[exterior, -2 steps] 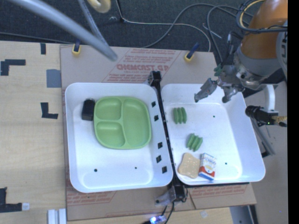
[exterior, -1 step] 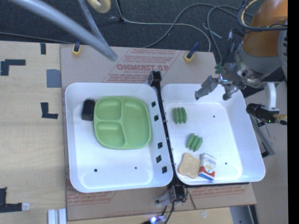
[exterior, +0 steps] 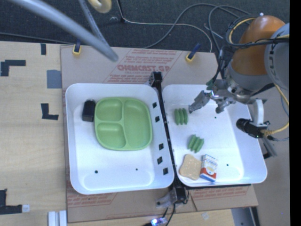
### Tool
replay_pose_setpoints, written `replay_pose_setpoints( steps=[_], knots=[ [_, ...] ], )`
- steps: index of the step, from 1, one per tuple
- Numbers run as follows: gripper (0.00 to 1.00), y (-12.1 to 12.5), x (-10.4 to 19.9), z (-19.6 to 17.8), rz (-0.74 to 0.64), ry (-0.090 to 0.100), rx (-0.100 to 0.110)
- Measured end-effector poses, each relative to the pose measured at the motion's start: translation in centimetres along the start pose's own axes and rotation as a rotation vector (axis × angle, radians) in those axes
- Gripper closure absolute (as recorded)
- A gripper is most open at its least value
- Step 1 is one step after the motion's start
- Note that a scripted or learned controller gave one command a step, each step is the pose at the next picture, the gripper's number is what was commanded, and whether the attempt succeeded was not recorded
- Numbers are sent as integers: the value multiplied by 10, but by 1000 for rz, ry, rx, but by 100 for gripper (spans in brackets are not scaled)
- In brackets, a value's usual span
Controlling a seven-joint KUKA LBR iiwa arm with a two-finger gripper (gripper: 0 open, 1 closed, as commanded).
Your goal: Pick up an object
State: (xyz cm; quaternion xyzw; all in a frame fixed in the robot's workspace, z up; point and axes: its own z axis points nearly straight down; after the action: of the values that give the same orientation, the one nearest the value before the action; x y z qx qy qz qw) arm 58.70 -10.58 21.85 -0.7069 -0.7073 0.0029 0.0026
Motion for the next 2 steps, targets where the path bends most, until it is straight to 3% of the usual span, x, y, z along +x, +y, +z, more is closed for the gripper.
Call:
replay_pose_setpoints(
  steps=[2],
  knots=[
    [0, -10, 5, 111, 0, 0, -1]
  ],
)
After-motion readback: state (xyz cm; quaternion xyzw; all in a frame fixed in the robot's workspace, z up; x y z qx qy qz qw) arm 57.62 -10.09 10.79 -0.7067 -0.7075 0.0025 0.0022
